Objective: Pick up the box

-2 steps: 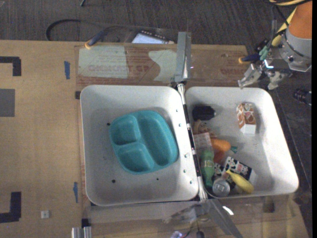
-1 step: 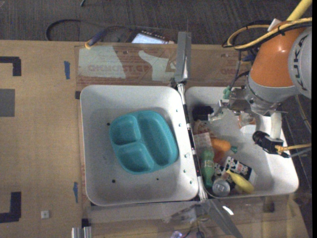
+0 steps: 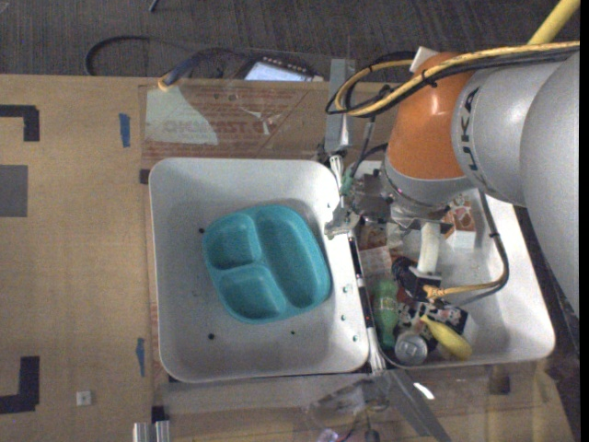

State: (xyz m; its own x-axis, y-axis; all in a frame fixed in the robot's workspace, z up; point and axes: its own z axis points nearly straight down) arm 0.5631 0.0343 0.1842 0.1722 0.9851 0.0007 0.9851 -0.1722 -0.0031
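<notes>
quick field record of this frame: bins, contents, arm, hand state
left bin: holds a teal divided tray, lying flat near the middle
right bin: cluttered; green bottle, yellow banana, can, small box with red print, other items too small to name
arm: reaches over the right bin, orange band above the wrist
hand: low among the clutter, finger state unclear
box held: cannot tell
</notes>
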